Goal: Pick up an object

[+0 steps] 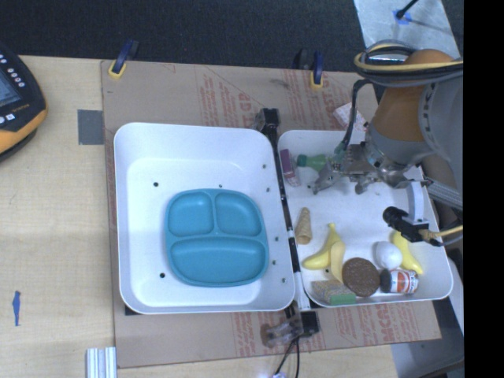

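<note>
Table (63,227): two white bins side by side.

Left bin (142,156): one blue divided plate (216,238), lying flat near the middle.

Right bin (441,286): banana (327,252) near the front; brown round disc (361,276) just beside it; white ball (387,253); small bottle with a red band (398,282) lying on its side; tan cone-shaped piece (303,224) by the left wall; purple item (287,166) and green item (313,162) at the back left corner.

End effector (346,178): low over the back of the right bin, near the green item; whether its fingers are spread or closed cannot be told, and nothing is visibly held.
</note>
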### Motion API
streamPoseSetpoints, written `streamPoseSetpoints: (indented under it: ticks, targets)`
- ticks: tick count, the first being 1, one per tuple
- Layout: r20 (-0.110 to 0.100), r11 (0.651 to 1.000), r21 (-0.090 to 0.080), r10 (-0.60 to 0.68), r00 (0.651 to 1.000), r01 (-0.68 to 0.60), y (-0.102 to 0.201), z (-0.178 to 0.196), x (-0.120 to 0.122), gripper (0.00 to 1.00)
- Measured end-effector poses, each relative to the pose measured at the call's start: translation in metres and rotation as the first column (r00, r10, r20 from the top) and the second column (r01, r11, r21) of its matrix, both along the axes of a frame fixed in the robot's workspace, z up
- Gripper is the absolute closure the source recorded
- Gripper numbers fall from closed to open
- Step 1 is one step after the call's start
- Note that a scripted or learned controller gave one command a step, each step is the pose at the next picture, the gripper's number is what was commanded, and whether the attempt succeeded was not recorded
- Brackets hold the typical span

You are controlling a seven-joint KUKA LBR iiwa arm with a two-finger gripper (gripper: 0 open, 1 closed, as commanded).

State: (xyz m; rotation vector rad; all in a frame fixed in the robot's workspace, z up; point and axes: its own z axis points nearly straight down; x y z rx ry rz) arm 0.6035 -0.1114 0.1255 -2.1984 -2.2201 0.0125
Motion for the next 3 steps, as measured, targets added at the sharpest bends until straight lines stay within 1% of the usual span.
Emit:
streamPoseSetpoints:
  ticks: [1, 2, 3]
  targets:
    - [0.001, 1.0, -0.003, -0.011, 1.0, 0.011, -0.02, -0.037, -0.109, 0.0]
    - [0.012, 1.0, -0.005, -0.004, 1.0, 0.005, -0.02, -0.024, -0.103, 1.0]
    - [0.013, 1.0, -0.004, -0.002, 1.0, 0.003, 0.01, -0.034, -0.092, 1.0]
